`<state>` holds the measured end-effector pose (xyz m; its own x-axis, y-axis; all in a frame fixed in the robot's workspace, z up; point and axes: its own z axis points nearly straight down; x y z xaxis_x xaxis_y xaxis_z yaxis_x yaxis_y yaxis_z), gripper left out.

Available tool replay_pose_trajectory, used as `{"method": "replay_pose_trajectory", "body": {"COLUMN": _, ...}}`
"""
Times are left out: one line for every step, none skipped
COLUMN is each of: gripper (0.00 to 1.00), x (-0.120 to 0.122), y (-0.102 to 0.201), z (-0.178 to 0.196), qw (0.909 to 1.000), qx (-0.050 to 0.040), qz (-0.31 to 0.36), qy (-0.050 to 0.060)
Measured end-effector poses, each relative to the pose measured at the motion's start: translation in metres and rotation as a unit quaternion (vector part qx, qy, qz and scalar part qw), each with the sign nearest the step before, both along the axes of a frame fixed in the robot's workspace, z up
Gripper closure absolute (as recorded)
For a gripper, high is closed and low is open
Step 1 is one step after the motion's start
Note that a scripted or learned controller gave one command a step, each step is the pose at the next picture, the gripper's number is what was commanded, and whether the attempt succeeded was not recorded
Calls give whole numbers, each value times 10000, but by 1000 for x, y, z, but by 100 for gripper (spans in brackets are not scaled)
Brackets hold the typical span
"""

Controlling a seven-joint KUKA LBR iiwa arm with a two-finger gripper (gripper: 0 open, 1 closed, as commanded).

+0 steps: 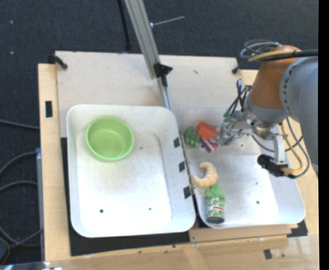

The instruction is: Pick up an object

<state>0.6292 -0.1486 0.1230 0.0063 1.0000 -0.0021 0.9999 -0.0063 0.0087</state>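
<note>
Your left bin is holding a green bowl. Your right bin is carrying a croissant, a green can and an orange-and-green cluster, where the pincer is hovering; its state you cannot tell.

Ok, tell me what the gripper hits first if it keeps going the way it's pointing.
The gripper points toward the view's left, at the small pile in the right bin. First in line looks to be the orange toy with the dark red piece beside it; depth is hard to judge from above.
</note>
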Motion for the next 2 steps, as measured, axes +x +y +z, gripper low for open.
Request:
{"method": "replay_pose_trajectory", "body": {"gripper": 100, "x": -3, "y": -9, "z": 57, "qw": 10000, "qx": 1, "qz": 28, "qy": 8}}
{"method": "replay_pose_trajectory", "body": {"gripper": 100, "x": -2, "y": -11, "z": 98, "qw": 10000, "qx": 5, "qz": 42, "qy": 13}}
